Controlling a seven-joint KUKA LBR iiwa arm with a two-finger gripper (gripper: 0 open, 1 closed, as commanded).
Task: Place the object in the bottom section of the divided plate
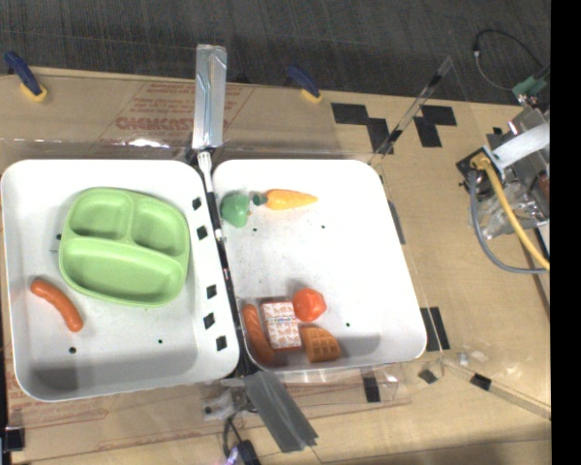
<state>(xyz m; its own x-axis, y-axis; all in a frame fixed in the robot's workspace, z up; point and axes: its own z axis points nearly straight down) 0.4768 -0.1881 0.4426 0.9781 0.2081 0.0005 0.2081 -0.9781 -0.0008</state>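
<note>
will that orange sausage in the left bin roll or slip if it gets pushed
The sausage looks round and smooth, so it may roll sideways. Its curved shape would probably make it swing rather than travel straight. It lies on bare bin floor beside the divided plate, so nothing would stop it quickly.

My one fixed camera looks down at a slant from high above the surface (445,260), framing both white bins (107,366) side by side.

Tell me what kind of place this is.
Probably a robotics lab bench: two white bins clamped on a cardboard-covered bench, toy food like a carrot and a green divided plate, loose cabling at the right.
</note>
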